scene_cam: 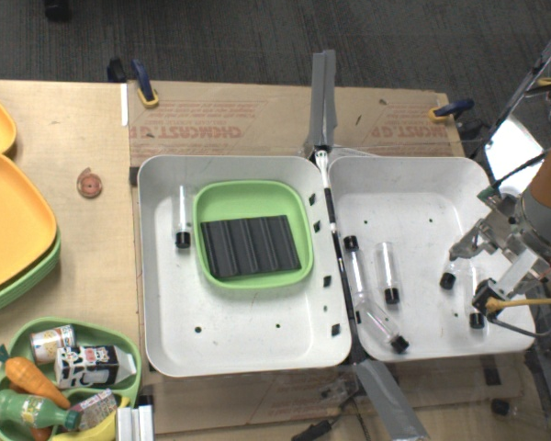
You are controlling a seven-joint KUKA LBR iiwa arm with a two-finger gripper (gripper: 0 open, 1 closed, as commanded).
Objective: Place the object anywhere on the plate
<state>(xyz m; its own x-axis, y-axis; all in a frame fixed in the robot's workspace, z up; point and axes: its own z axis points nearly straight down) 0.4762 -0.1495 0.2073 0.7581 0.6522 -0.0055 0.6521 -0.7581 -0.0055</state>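
End effector (466,297) sat low over the right edge of the right bin (413,184), arm coming in from the right. Two black fingertips (448,281) were spread apart, nothing between them, both at or just above the bin floor — couldn't tell if they touched.

Right bin held three clear tubes with black caps: one upright-ish tube (387,271) mid-bin, cap toward the near side; a long tube (354,265) lying along the left wall, cap at the far end; a third tube (381,327) angled in the near-left corner, cap pointing right. All well left of the fingertips.

Left bin (165,320) carried the green plate (253,200), square with rounded corners, in the upper middle. A dark ribbed slab (254,245) lay flat on the plate, covering most of its floor. A fourth clear tube (182,217) lay just left of the plate on the bin floor, cap toward the near side, not touching the plate.

Outside the bins on the desk (73,108): stacked orange plates (9,219) at the left edge, a green bowl (18,343) of toy food near-left, a small pink disc (90,184), cardboard sheet (257,118) under the bins with clamps at the far corners.
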